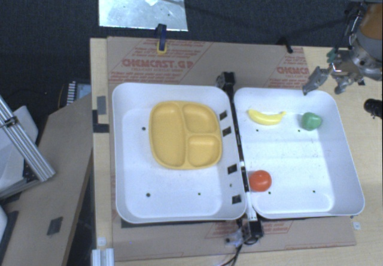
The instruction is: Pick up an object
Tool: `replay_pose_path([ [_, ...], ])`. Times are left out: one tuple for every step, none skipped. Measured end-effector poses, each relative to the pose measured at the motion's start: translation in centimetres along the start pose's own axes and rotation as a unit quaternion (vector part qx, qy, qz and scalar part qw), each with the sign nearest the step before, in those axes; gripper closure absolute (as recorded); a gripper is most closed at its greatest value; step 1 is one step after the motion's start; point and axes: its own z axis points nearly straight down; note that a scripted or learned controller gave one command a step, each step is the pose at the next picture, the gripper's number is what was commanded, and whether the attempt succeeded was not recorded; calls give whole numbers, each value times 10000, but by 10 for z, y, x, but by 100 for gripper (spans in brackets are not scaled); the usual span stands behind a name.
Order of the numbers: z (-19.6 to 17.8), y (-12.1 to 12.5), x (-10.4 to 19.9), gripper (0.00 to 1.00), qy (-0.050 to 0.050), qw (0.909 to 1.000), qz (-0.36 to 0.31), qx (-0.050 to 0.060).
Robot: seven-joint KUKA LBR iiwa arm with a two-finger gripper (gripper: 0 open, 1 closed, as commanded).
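Two shallow white plastic bins [134, 211] are recorded side by side; the left carries a yellow three-compartment tray [184, 135]. A yellow banana [266, 117], a green rounded object [310, 120] and an orange-red ball [260, 180] lie well apart in the right bin. The two-finger gripper [328, 78] is spread wide, holding nothing, above that bin's far right corner. The approach step is judged in hand; descent over one object is called for.

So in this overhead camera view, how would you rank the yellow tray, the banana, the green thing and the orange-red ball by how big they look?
Largest to smallest, as they look from above:
1. yellow divided tray, by far the largest
2. banana, longest of the small items
3. orange-red ball and green object: they look about alike, so I won't rank them.
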Motion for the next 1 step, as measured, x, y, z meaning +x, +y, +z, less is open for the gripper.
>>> replay_pose_path([
  [-9,2,1,0,-12,10000,-15,-59],
])
